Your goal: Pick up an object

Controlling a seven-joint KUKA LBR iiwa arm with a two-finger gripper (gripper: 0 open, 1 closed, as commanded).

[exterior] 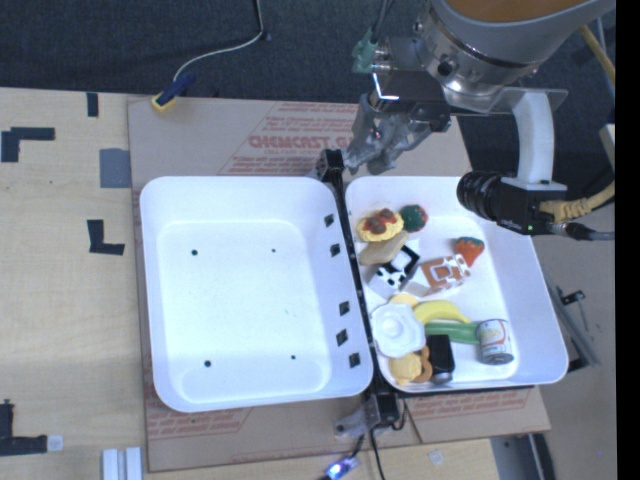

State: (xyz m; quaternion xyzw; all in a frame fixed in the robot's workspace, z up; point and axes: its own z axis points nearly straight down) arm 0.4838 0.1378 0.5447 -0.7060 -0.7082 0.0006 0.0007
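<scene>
your grey metal two-finger gripper (372, 150) hangs above the right white plastic bin's (535, 298) far rim; i cannot tell its state. the round red-and-yellow toy pastry (380, 226) lies just below it, toward you.

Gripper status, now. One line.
Gripper: cannot be told; it sits above the far rim of the right bin, nothing seen held.

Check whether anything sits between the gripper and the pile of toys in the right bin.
Nothing visible does. The gripper hangs above the far rim of the right bin, and the toy pile lies open below it, nearer the camera, tightly packed against the divider.
</scene>
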